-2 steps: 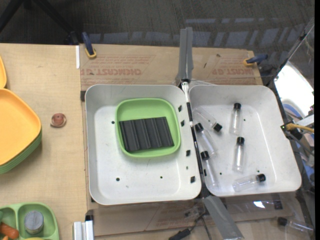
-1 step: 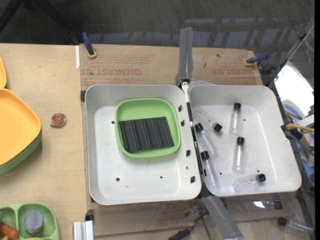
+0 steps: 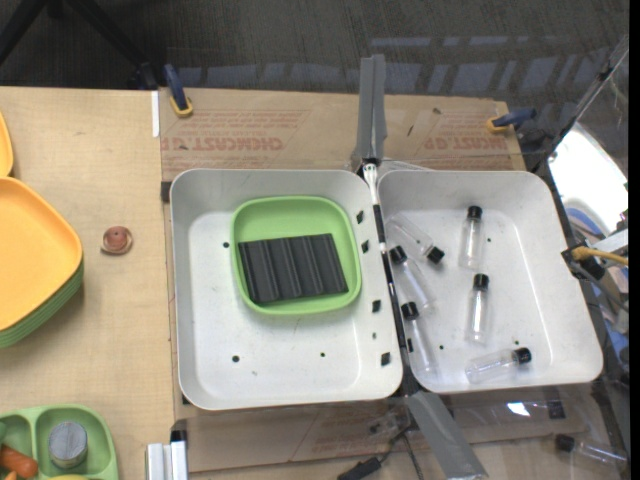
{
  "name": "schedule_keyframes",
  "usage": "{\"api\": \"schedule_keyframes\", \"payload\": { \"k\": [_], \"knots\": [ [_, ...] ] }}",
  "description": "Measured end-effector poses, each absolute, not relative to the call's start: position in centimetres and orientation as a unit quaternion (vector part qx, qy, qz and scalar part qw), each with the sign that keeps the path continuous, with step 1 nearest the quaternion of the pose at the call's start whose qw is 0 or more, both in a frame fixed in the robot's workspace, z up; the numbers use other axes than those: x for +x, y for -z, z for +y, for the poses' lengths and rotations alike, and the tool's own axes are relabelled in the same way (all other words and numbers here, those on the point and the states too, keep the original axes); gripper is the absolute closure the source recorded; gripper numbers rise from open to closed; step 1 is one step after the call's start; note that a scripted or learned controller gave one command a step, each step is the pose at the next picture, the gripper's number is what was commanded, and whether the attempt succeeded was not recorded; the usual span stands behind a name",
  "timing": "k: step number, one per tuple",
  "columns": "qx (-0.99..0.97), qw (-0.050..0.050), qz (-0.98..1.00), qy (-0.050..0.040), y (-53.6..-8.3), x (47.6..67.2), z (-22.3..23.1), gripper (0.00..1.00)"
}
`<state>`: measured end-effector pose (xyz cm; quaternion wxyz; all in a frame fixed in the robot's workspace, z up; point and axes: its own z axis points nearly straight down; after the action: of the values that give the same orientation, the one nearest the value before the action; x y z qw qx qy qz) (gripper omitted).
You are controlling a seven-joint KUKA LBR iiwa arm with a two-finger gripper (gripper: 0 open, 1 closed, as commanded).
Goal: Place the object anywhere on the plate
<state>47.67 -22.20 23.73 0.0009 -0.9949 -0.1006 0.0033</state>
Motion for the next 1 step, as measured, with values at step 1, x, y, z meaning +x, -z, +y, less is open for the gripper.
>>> {"api": "schedule_keyframes", "payload": {
  "k": [1],
  "knots": [
    [-0.995,0.001,-0.101,-0.0033,-23.73,47.67,-22.2,0.0]
  ]
}}
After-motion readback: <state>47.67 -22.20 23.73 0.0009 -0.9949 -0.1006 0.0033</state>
